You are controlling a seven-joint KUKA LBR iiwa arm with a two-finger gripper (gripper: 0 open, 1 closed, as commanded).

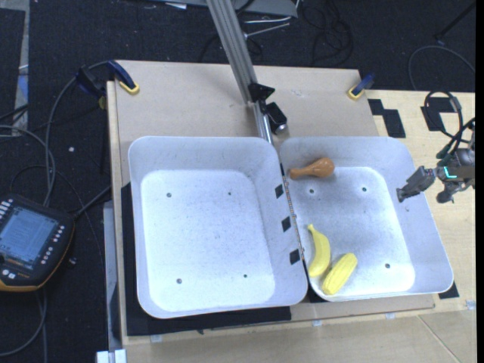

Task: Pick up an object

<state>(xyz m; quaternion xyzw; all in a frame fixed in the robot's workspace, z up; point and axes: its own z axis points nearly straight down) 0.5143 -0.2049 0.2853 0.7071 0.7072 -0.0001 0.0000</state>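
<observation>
Three objects lie in the right bin (423,225). A brown drumstick-shaped piece (314,169) rests near the bin's far left corner. A yellow banana (319,249) lies along the left wall, and a stubby yellow piece (339,272) touches its near end. My gripper (429,189) hangs over the right rim of this bin, well to the right of all three objects. Its two dark fingers stand apart, open, with nothing between them.
The left bin (144,203) sits beside the right one, sharing a middle ridge with black clips (286,221). A slanted metal pole (234,44) rises behind the bins. A teach pendant (26,237) lies off the bench at left.
</observation>
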